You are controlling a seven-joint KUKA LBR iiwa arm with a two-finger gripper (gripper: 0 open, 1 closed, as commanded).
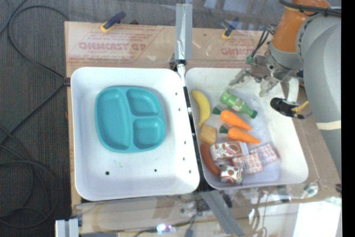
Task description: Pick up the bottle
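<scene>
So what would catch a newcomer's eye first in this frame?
Probably the teal divided plate, alone in the left bin. Next, the right bin, crowded with toy food: a banana, two carrots and the green bottle, with the gripper hovering above its far end.

We note: teal divided tray [131,118] in left white bin [83,175]. In right white bin [294,166]: green bottle [238,104], white label band; yellow banana [201,106]; two orange carrots [236,119], green tops; red-white cartons [256,159]. Arm [319,58] grey, orange band [291,25]. Bench [133,44] tan, red lettering.
</scene>
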